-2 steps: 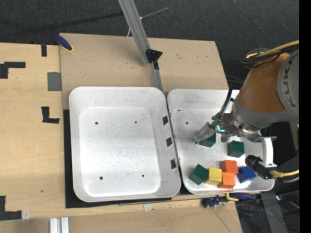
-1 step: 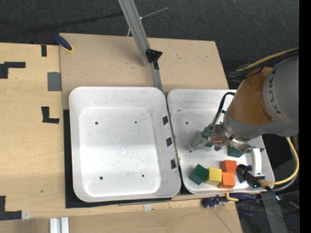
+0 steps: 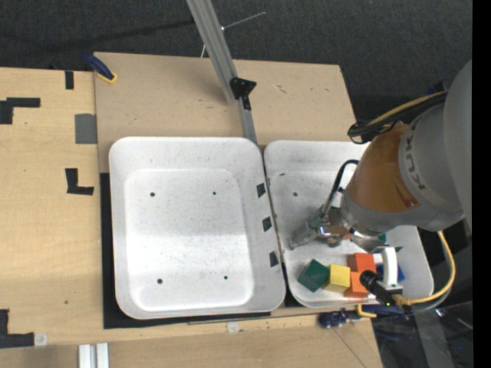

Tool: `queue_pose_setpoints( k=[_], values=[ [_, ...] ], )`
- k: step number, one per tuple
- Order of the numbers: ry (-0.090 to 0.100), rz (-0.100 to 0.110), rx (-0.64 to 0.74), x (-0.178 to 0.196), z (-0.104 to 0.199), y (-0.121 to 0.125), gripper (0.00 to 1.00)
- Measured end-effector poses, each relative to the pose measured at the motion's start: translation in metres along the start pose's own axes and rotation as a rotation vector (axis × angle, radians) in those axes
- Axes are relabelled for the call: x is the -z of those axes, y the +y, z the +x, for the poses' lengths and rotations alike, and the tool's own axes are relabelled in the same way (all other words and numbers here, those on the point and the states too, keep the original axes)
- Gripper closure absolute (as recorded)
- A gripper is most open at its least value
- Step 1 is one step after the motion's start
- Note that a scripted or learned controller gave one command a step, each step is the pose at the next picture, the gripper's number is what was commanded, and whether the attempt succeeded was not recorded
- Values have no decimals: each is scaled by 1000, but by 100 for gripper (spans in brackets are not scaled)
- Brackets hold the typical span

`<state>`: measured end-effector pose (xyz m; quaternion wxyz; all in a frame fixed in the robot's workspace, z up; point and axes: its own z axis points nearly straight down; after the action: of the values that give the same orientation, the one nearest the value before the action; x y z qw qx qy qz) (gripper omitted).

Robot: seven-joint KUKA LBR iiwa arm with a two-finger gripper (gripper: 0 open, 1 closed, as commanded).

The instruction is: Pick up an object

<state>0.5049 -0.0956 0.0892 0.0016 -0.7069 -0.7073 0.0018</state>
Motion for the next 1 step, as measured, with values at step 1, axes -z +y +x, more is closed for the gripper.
queue_pose_setpoints(
  k=[1],
  values=[
    [3,0,1,12,1,0,100]
  ],
)
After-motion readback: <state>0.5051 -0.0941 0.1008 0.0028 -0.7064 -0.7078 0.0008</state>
